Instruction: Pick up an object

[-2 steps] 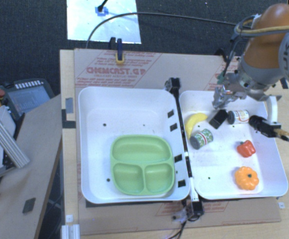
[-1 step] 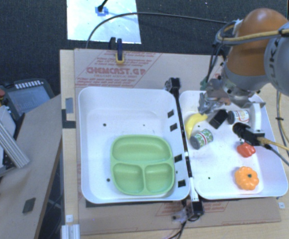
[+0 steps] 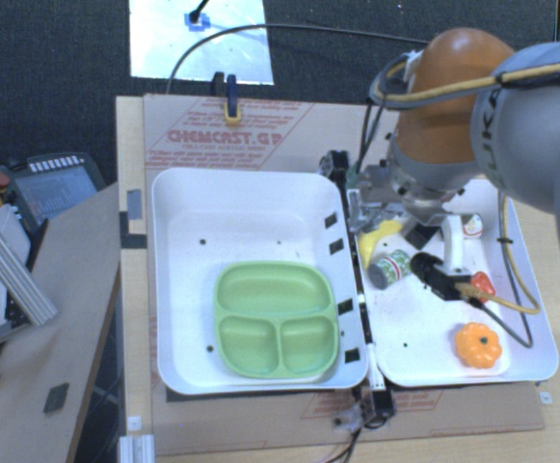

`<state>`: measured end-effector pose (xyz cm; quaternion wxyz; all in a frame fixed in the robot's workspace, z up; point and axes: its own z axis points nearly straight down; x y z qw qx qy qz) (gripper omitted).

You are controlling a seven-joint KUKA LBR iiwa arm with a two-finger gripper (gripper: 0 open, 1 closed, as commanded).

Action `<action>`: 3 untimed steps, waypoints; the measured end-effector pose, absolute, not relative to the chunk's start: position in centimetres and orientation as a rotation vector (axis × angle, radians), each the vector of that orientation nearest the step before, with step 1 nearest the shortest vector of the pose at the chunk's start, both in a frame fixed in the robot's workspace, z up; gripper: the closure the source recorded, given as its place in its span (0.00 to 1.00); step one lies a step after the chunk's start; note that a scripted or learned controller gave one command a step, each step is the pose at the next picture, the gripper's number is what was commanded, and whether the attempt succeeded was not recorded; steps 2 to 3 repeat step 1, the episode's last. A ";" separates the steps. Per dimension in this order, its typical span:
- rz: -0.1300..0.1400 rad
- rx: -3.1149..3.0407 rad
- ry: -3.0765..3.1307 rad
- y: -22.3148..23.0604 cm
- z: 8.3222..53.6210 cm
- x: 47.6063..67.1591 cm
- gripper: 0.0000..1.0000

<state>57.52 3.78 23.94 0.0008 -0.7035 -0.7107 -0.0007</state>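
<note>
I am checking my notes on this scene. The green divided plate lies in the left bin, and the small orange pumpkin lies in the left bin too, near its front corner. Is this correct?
Not quite. The green divided plate does lie in the left bin, but the small orange pumpkin lies in the right bin, near its front corner. The camera view shows this.
</note>
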 end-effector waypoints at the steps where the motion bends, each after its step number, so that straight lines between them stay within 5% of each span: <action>1: -0.002 -2.210 -2.231 9.0 22.3 56.6 1.00; 3: -0.002 -2.210 -2.231 9.0 22.3 56.6 1.00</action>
